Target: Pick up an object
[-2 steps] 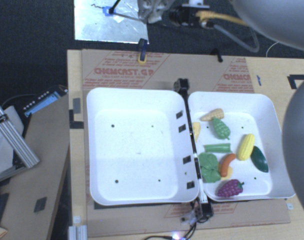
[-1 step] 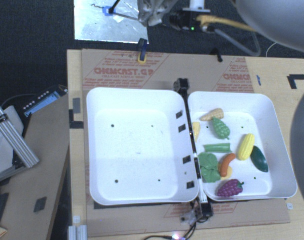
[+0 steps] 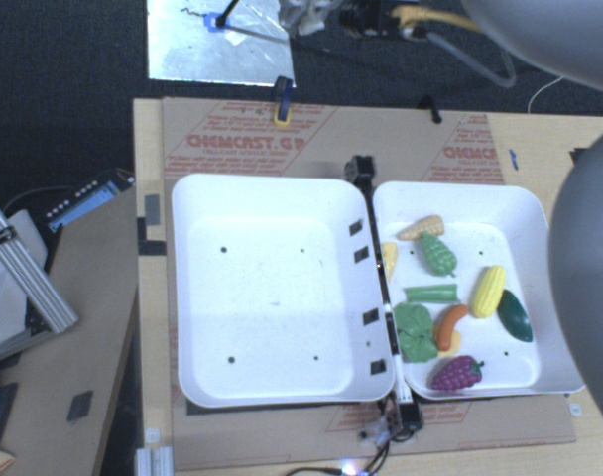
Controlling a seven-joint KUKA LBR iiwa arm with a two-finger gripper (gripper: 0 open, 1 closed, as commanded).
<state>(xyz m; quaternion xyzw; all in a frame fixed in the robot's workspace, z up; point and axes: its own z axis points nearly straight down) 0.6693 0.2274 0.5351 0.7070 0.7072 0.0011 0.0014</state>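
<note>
The right bin [image 3: 525, 206] holds several toy foods. Among them are a small corn cob [image 3: 422, 229], a bumpy green piece [image 3: 438, 256], a yellow corn cob [image 3: 489, 291], a dark green piece [image 3: 514, 315], a green bean pod [image 3: 431, 293], a leafy green piece [image 3: 415, 331], an orange carrot [image 3: 450, 325] and purple grapes [image 3: 455, 372]. A yellow piece [image 3: 389, 259] lies against the bin's left wall. My gripper [image 3: 311, 3] hangs high at the top of the view, beyond the bench's far edge and far from the bins, with nothing visible in it.
The left bin [image 3: 197, 201] sits beside the right one, joined by a black clip strip [image 3: 366, 256]. A yellow and blue clamp [image 3: 282, 102] stands at the bench's far edge. The grey arm [image 3: 579, 266] looms along the right side.
</note>
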